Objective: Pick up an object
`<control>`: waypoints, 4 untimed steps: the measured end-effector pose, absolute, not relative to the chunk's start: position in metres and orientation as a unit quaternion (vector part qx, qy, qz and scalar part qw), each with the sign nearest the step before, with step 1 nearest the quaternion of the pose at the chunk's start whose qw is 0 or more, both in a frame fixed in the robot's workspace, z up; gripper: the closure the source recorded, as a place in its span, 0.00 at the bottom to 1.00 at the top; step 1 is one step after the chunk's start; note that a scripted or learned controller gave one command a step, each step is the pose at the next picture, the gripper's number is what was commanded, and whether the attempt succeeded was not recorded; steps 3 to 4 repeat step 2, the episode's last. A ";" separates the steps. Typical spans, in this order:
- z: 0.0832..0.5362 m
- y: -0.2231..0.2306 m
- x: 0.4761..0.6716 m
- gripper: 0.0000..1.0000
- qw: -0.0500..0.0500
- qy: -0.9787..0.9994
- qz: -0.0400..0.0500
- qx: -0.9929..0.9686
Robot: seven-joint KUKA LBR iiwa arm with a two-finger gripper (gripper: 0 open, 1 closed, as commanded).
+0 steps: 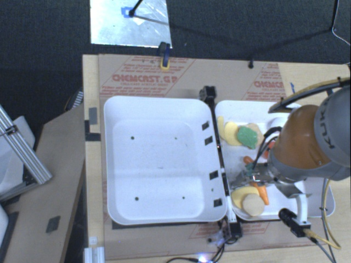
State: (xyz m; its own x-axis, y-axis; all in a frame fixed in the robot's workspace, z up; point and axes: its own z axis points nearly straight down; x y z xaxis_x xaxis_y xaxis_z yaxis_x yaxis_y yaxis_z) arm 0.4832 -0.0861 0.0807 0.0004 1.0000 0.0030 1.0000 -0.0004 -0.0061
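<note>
My gripper reaches down into the right bin, low over its front part, with the grey and orange arm covering much of that bin. Just below the gripper lie an orange carrot-like piece, a pale round object and a yellow piece, close together at the bin's front edge. Farther back rest a yellow object and a green object, touching each other. A small orange bit shows beside the gripper.
The left bin is bare white with a few small dark marks. A black divider with clips runs between the bins. Cardboard lies under both, and a shiny sheet sits at the back.
</note>
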 end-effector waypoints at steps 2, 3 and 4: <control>0.190 -0.016 0.539 1.00 -0.004 -0.712 -0.006 -0.703; 0.190 -0.016 0.539 1.00 -0.004 -0.712 -0.006 -0.703; 0.190 -0.016 0.539 1.00 -0.004 -0.712 -0.006 -0.703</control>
